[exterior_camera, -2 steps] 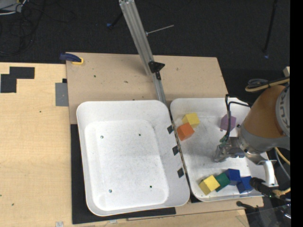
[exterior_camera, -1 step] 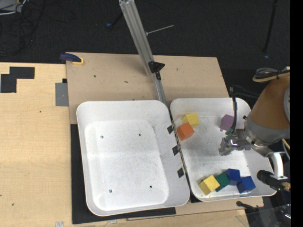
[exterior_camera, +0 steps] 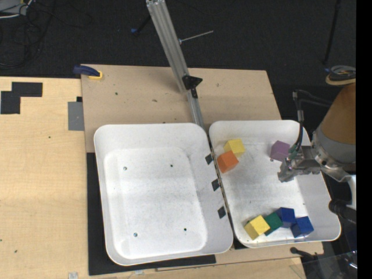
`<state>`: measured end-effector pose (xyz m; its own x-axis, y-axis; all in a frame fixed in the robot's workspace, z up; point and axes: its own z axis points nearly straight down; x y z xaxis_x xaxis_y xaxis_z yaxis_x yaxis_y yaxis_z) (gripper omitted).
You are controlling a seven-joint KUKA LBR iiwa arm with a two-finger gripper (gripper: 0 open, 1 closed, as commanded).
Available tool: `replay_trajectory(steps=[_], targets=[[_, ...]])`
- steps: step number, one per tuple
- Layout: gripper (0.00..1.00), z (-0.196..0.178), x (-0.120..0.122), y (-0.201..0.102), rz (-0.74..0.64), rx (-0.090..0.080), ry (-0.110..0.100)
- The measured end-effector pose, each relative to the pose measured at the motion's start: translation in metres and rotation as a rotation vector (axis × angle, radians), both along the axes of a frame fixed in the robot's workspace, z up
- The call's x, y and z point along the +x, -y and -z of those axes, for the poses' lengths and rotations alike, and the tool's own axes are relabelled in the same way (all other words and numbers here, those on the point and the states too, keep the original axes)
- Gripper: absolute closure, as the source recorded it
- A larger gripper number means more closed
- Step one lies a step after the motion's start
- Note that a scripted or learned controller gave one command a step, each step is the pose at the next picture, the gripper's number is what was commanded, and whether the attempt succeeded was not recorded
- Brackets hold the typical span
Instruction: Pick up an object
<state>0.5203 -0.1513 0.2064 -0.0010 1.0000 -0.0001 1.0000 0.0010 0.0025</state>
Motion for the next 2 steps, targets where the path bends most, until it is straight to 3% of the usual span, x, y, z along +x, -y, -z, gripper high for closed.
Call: replay_trajectory(steps=[1,2], targets=[[1.0,-0.044,-0.005,-0.002,0.0,0.0,0.0],[1.0,-0.042,0.014,-0.041,-0.003,0.002,-0.004]])
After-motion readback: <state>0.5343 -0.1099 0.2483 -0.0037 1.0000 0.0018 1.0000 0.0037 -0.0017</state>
